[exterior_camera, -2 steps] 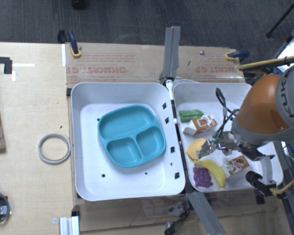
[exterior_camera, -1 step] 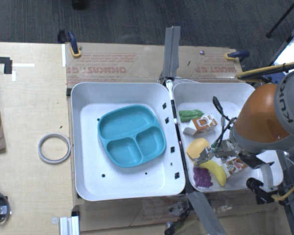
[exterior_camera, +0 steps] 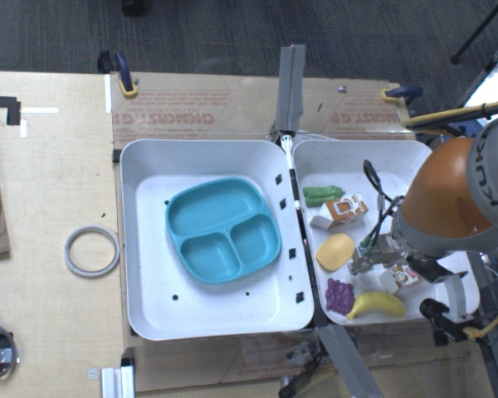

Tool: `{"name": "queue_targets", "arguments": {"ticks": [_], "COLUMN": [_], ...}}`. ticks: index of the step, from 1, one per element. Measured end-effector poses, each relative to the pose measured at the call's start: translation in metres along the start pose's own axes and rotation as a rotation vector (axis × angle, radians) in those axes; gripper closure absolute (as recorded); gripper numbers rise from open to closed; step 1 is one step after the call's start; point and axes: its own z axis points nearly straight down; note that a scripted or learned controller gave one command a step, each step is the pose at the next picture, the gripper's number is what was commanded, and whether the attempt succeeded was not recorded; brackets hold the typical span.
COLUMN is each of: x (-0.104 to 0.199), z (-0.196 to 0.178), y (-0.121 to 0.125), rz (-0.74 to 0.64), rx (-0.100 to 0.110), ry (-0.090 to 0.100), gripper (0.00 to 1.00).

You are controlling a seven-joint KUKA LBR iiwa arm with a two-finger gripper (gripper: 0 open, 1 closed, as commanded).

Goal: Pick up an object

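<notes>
Bench seen from above at a slant, bearing two shallow white bins side by side. The left bin (exterior_camera: 141, 247) holds a blue divided plate (exterior_camera: 222, 230), lying flat near its middle. The right bin (exterior_camera: 415, 152) holds the candidate objects: a green pepper (exterior_camera: 322, 195) toward the far side, a small orange-and-white carton (exterior_camera: 346, 210) just beside it, a yellow lemon-like piece (exterior_camera: 335, 252) near the centre, a bunch of purple grapes (exterior_camera: 339, 294) and a banana (exterior_camera: 375, 305) along the near wall. The arm (exterior_camera: 444, 193) enters from the right, and its gripper (exterior_camera: 375, 255) sits low over the right bin, just beside the yellow piece and above the banana. Whether the hand is released or clenched cannot be told, since its tip is small and tangled with cabling; no object is seen in its grasp. A second small carton (exterior_camera: 405, 276) lies partly under the wrist. Likely risks: the crowded items may be nudged aside in a descent, the rounded yellow piece could roll away from a closing grasp, and the bin's near wall may obstruct an approach to the banana.
</notes>
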Motion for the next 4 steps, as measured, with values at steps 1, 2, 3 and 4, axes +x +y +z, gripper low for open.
{"name": "queue_targets", "arguments": {"ticks": [1, 2, 3, 4], "x": [0.0, -0.01, -0.035, -0.03], "z": [0.0, 0.011, -0.003, 0.008], "y": [0.0, 0.049, 0.113, 0.136], "rz": [0.0, 0.02, -0.146, -0.094], "rx": [0.0, 0.005, 0.002, -0.002], "ry": [-0.001, -0.002, -0.002, -0.004], "gripper": [0.0, 0.0, 0.0, 0.0]}}
